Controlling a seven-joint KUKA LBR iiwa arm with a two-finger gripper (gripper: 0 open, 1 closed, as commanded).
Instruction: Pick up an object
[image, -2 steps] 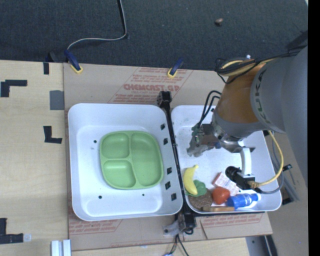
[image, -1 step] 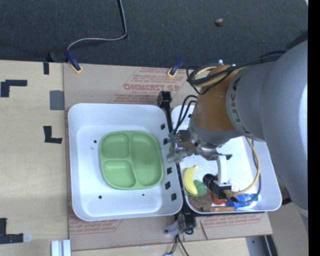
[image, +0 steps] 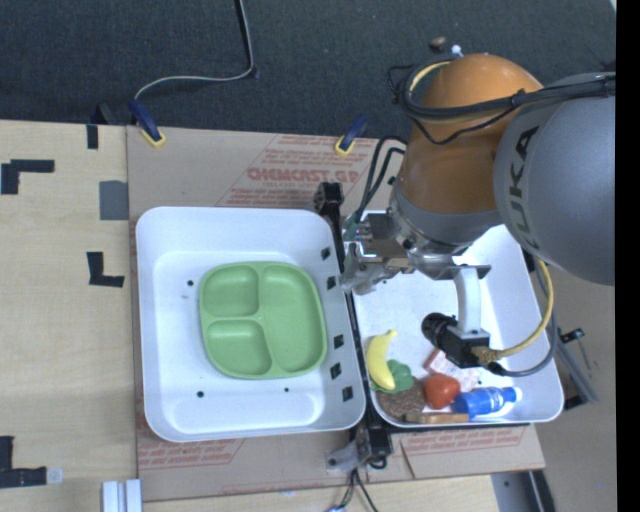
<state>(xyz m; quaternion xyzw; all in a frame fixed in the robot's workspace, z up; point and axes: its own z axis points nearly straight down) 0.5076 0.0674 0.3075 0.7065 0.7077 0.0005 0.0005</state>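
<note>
Several small objects lie crowded in the near corner of the right bin (image: 520, 290): a yellow banana-shaped toy (image: 380, 358), a green piece (image: 401, 376), a red piece (image: 441, 390), a blue bottle (image: 488, 401) and a brown item (image: 405, 403). My gripper (image: 375, 262) hangs under the orange-banded wrist at the far left part of the right bin, close to the wall between the two bins. It is well above and behind the pile. I see nothing held in it.
The left bin (image: 160, 250) holds a green divided plate (image: 264, 320). The arm's grey body (image: 565, 170) covers the far right of the right bin. A cable (image: 545, 330) loops along that bin's right side. Black clips (image: 338, 350) line the divider.
</note>
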